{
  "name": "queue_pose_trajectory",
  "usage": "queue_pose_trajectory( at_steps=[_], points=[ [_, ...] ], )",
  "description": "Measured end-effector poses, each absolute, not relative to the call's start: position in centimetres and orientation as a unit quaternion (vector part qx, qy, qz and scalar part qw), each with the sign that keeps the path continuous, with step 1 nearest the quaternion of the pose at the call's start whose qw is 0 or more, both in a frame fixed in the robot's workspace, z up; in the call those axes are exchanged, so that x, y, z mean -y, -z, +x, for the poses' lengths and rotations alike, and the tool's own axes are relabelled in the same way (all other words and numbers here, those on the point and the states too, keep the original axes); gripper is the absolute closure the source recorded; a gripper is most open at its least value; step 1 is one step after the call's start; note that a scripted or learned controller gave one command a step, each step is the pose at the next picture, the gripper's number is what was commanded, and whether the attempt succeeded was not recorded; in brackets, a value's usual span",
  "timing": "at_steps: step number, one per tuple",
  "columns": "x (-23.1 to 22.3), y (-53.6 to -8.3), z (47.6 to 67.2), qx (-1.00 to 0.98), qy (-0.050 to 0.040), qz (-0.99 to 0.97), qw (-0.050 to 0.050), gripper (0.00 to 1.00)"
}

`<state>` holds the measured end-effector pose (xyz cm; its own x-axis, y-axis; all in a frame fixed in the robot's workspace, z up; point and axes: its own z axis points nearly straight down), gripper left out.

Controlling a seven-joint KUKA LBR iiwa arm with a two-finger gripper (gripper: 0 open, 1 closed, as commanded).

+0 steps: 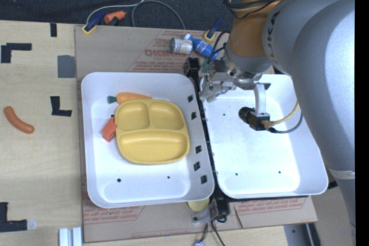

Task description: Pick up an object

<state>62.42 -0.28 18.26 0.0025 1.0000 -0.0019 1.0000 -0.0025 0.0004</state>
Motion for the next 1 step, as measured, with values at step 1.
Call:
queue_pose_trajectory(
  at_steps=[1],
  points=[
    [5.60, -18.41, 57.49, -0.705, 0.0022, 0.709, -0.001, 1.00]
  ],
)
